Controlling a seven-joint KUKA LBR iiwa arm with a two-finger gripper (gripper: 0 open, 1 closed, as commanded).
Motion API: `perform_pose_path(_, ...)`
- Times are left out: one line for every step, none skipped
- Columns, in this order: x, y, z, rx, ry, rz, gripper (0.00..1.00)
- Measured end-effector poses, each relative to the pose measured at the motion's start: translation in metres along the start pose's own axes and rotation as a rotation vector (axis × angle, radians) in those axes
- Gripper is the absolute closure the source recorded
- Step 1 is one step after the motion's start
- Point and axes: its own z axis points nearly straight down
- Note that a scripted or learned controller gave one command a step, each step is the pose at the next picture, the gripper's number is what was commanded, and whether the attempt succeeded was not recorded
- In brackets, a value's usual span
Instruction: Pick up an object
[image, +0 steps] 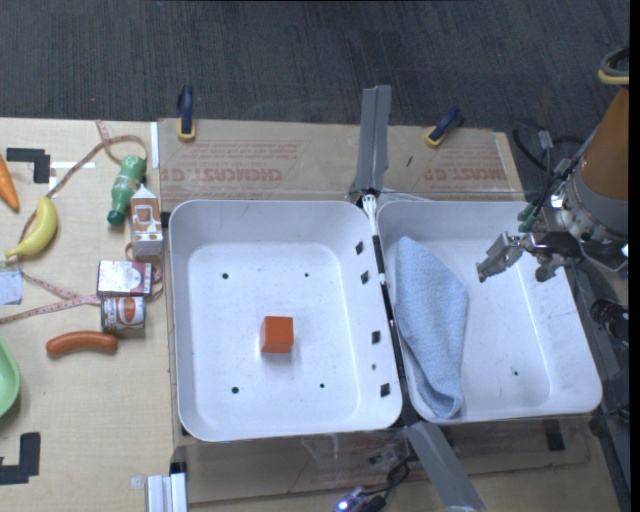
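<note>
The gripper (520, 258) hung with fingers spread and empty over the right bin (560, 385), near its far edge, while the light blue cloth (432, 325) lay crumpled along that bin's left wall, soft and limp, best pinched at a raised fold.

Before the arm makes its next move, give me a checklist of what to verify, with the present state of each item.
1. Target in view: the orange block lies in the left bin, apart from the walls. Ok.
2. Second candidate: the light blue cloth lies bunched along the right bin's left wall. Ok.
3. Claw position: it hangs above the right bin's upper part, not over the block or the cloth. Not ok.
4. Claw open or shut: cannot tell.
5. Anything held in the claw: nothing seen there. Ok.
</note>
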Motion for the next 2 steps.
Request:
perform_pose_path(-0.014,-0.006,-0.018,-0.002,-0.001,0.344,0.0)
perform_pose_path(-0.044,-0.005,0.002,0.001,-0.001,0.712,0.0)
